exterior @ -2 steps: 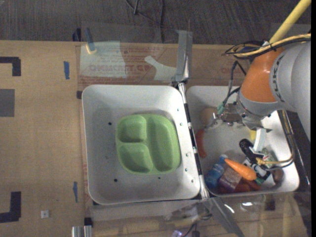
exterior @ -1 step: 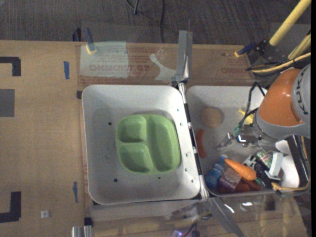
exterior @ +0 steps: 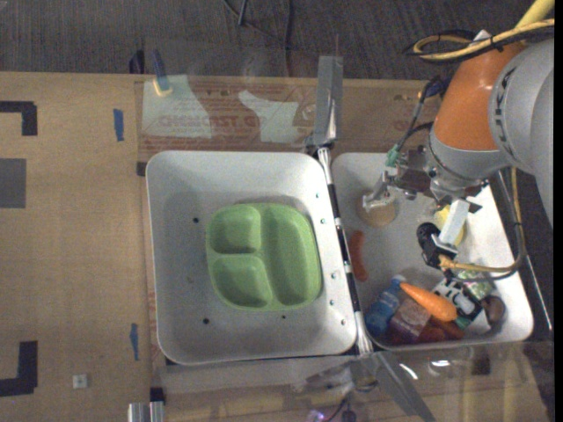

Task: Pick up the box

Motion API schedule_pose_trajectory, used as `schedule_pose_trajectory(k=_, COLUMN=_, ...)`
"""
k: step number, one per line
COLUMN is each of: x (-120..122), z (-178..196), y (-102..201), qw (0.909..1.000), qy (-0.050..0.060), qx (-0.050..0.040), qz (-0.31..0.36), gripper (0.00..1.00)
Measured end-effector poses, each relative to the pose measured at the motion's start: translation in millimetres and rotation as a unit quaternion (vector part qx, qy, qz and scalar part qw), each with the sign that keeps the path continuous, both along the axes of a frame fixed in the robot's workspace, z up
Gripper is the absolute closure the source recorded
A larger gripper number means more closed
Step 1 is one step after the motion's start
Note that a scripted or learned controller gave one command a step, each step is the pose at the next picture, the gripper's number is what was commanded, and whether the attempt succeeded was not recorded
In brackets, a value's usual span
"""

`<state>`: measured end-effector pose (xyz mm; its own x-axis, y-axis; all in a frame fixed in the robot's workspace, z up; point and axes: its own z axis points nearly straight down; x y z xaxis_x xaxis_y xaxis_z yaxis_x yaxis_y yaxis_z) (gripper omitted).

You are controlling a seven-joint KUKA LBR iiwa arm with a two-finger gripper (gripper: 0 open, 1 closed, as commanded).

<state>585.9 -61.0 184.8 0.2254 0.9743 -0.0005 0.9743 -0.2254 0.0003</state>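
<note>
On the left, the tabletop [exterior: 70, 236] carries a white bin [exterior: 176, 323] holding a green sectioned tray [exterior: 264, 258]; nothing here concerns the task. To its right, the second white bin [exterior: 352, 170] holds a red sausage-shaped item [exterior: 359, 255] against its left wall and a crowded heap in its near corner: a blue bottle [exterior: 384, 304], a dark reddish box [exterior: 410, 321] and a carrot [exterior: 428, 301] lying across the box's upper edge. The box, judged to be the task's thing, is wedged between bottle and carrot, touching both. Risk: a descent onto it may catch the carrot or bottle instead, or close on two things at once, since no side of the box stands free; a slanted grip on the box's corner could also let it slip. The pincer [exterior: 382, 202] hangs over the far part of this bin, above a pale round item [exterior: 379, 211], well apart from the box; whether it is wide or narrow cannot be told, and nothing is seen held. The arm [exterior: 479, 104] enters from the right, wrist bent downward, orange band uppermost, with cables trailing beside it.
</note>
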Motion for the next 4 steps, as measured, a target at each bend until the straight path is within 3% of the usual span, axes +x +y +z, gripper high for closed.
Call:
schedule_pose_trajectory(k=1, x=-17, z=-98, y=-33, qw=0.9995, qy=-0.002, qx=0.0004, qz=0.032, gripper=0.00)
schedule_pose_trajectory(k=2, x=-107, z=-40, y=-102, qw=0.9995, qy=0.001, qx=0.0009, qz=-0.032, gripper=0.00)
schedule_pose_trajectory(k=3, x=-94, z=151, y=-54, qw=0.9986, qy=0.000, qx=-0.0001, qz=-0.053, gripper=0.00)
schedule_pose_trajectory(k=4, x=-93, z=161, y=-53, qw=0.9987, qy=0.000, qx=-0.0010, qz=-0.052, gripper=1.00)
